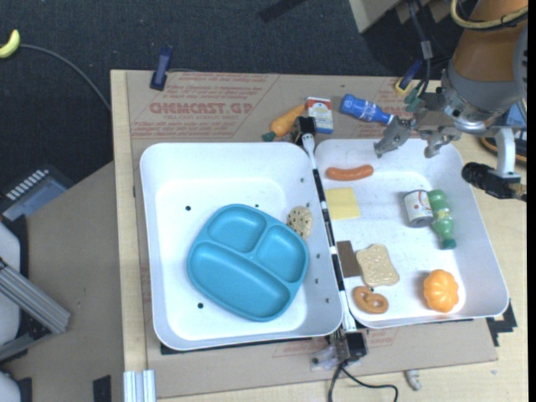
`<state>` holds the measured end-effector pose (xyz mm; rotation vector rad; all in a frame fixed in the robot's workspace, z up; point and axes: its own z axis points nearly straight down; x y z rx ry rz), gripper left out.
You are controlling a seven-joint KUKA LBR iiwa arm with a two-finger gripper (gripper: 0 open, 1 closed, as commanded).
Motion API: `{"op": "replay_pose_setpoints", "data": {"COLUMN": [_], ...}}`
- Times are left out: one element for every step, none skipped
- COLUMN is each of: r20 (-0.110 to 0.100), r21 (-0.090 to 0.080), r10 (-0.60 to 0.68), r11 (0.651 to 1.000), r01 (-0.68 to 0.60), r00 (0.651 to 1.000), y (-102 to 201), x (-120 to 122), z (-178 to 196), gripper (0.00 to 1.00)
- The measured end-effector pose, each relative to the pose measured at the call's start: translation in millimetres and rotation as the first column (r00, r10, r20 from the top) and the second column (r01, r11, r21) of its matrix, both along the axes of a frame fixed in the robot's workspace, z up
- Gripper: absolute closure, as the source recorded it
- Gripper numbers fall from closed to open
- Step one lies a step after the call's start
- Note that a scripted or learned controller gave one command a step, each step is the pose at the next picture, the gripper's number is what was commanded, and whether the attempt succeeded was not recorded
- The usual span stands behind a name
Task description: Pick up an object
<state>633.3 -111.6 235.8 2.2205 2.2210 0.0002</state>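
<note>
A cardboard-topped bench (209,107) bears two white bins (167,182) over dark carpet (84,15); at two o'clock the gripper (413,143) hovers, fingers apart, empty.

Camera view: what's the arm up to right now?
The gripper hangs over the far edge of the right bin, fingers spread, with nothing between them. Nearest below it lies the sausage; the cheese slice, can, green bottle, cracker, pretzel and small pumpkin also sit loose in that bin. The left bin holds a blue divided plate and a cookie. No pick yet.
</note>
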Motion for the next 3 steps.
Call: {"op": "replay_pose_setpoints", "data": {"r20": [-0.004, 0.012, 0.025], "r21": [0.000, 0.003, 0.003], "r10": [-0.002, 0.004, 0.009], "r11": [1.000, 1.000, 1.000], "r01": [0.002, -0.004, -0.009], "r00": [1.000, 1.000, 1.000], "y": [-39, -79, -89], "x": [-18, -5, -23], "z": [-73, -132, -137], "gripper": [0.00, 0.00, 0.00]}}
